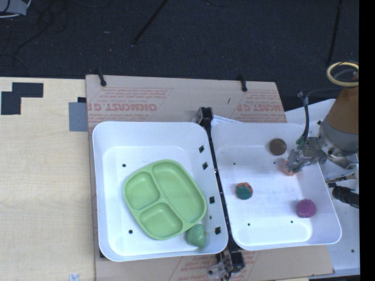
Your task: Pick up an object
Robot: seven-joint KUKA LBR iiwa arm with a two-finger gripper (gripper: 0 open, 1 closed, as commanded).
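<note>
The gripper sits low at the right bin's far right side, right over a small pinkish object; its grip can't be read, seemingly mid-grasp; next, a secure lift.

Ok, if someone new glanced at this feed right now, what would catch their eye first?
Probably the light green three-compartment plastic plate lying flat in the left white bin, with a small green rounded lump at its lower right edge. Next, the gripper at the right bin's far right side, low over a small pinkish-orange object, with a brown round piece, a teal and orange ball and a purple lump scattered around.
</note>
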